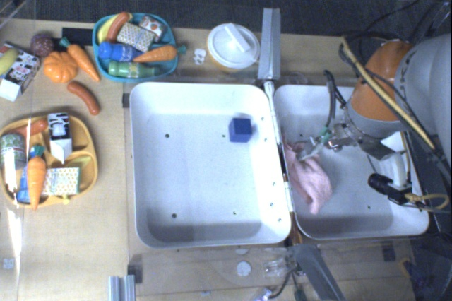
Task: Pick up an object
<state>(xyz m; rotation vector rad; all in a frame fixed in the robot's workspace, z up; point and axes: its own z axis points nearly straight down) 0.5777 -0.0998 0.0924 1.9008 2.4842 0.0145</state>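
A small blue cube (241,128) lies in the left white bin (176,222), toward its upper right. A crumpled pink cloth (311,181) rests in the right white bin (353,222), against its left wall. My gripper (305,147) reaches in from the right and sits low over the right bin, its tip at the upper end of the pink cloth. From this view I cannot tell whether it touches the cloth. The grey arm with its orange band (381,80) rises behind it at the right.
A metal divider post (268,45) stands at the back between the bins. A white lidded bowl (233,45) and a blue bowl of toy food (134,46) sit behind the left bin. A yellow tray of toy food (88,151) lies at the far left. Cables (392,190) trail over the right bin.
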